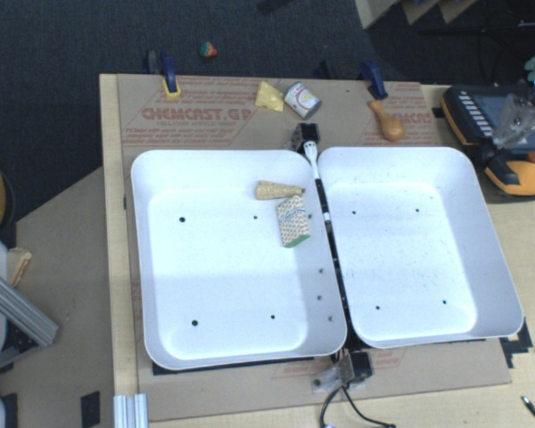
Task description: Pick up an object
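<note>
1. Two candidates for picking are seen in the left bin (160, 266), near its back right corner: a tan cone (278, 190) and a patterned packet (292, 219).
2. The cone is laid with its long axis across the bin, its tip turned toward the right bin (481, 239); the packet is laid just in front of it, its long axis running front to back, the two touching or nearly so.
3. The state of the end effector cannot be told from this view, so how far it is opened and whether anything is held are left unsaid.
4. Since the arm is brought in from the right, both objects are judged to lie beyond the right bin, across the shared rim.
</note>
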### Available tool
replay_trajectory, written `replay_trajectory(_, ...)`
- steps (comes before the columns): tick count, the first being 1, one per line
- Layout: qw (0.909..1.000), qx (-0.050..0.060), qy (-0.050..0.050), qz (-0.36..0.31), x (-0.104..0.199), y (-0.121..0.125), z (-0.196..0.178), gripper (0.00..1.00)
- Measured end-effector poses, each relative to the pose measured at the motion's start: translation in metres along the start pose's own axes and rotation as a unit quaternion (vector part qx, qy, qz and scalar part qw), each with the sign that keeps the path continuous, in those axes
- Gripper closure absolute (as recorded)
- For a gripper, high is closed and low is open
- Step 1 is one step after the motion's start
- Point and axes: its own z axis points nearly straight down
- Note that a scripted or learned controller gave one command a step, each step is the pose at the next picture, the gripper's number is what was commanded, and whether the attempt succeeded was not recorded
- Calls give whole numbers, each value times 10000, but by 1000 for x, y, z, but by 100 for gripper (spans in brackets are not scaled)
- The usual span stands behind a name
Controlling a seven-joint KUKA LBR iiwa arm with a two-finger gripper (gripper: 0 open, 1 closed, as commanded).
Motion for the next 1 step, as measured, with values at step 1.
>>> replay_trajectory(1,9999,64,47,-102,94,8,68,100)
